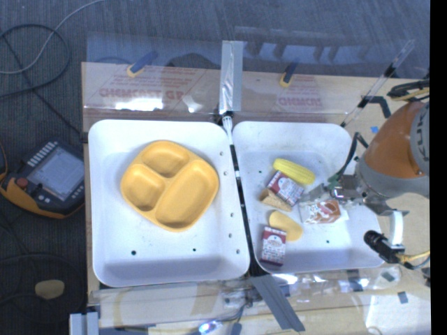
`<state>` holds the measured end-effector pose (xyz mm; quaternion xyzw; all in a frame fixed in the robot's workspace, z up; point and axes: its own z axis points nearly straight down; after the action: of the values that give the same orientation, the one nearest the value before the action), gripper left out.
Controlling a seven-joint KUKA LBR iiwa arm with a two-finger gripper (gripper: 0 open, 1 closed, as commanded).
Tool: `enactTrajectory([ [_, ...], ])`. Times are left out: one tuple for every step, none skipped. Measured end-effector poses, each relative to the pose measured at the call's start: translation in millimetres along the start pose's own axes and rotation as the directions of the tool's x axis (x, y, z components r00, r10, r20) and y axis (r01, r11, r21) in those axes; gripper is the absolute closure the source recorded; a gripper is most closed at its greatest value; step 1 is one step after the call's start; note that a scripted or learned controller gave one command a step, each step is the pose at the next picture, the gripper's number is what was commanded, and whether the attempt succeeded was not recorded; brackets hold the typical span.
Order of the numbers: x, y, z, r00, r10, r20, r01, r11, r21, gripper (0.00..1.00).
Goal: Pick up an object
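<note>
Two shallow white bins sit side by side on the bench. The left bin holds a yellow divided plate, lying flat near its middle, three compartments facing up.

The right bin holds a cluster of small items. A yellow corn cob lies towards the far side of the cluster. Just near of it, touching or nearly so, is a red and white carton, tilted, with a tan wedge at its left near corner. Nearer still lies a pale yellow piece, and against its near left side a second red carton close to the bin's near wall. To the right of this group lies a crumpled red and white packet.

The arm enters from the right, its orange band over the right bin's right edge. The gripper is low over the bin, just far and right of the crumpled packet, seemingly at its far edge; whether there is contact cannot be told. The corn cob and first carton lie to the gripper's left, a short way apart. The second carton and yellow piece lie left and near of it, further off.

Whether the gripper is spread or closed cannot be told; it is too small and cluttered to judge
</note>
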<state>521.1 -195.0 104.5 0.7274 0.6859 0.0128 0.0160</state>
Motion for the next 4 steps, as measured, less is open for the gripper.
enactTrajectory([
  [3,14,1,0.967,-0.254,0.018,0.254,0.967,-0.004,0.00],
  [-5,5,5,0.982,-0.186,0.000,0.186,0.982,0.002,0.00],
  [-14,-22,4,0.970,-0.245,-0.002,0.245,0.970,0.002,0.00],
  [-22,-27,11,0.901,-0.434,-0.014,0.435,0.900,0.016,0.00],
])
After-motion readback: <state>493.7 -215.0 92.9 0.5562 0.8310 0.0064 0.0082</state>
